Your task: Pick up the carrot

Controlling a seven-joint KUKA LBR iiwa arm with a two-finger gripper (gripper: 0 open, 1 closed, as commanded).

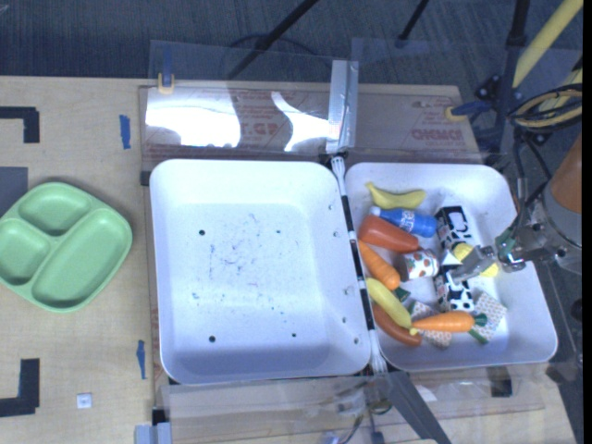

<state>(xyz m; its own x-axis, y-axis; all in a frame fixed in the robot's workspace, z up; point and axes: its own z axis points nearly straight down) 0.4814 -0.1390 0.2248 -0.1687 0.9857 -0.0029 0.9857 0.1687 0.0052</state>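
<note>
**Gripper poised over a crowded bin, carrot not yet taken**

The orange plastic carrot with green leaf top point(448, 322) lies almost flat near the front of the right-hand shallow white bin point(532, 336), at about five o'clock from that bin's middle, its green end pointing towards three o'clock. It touches a red-brown sausage-shaped toy point(393, 327) and a yellow plastic banana point(387, 302) at its nine o'clock end, and a black-and-white cow-patterned block point(457, 294) sits just beside it at twelve o'clock. The two-finger metal gripper point(481, 262) hangs over the bin's right part, at roughly one o'clock from the carrot; whether its claw is spread or clenched I cannot tell, and nothing visibly sits in it.

The step in hand looks like the approach. To do it well, the gripper should travel towards seven o'clock until it is centred over the carrot's thick orange body, not the leafy tip. The fingers should straddle the narrow width, closing along the twelve-to-six line, since the long axis runs nine to three. The risk is the cow-patterned block, which could catch one finger on the descent. A second banana point(396, 195) and an orange-red elongated toy point(388, 234) lie towards eleven o'clock, well apart. The left-hand white bin point(176, 192) bears no objects.
</note>
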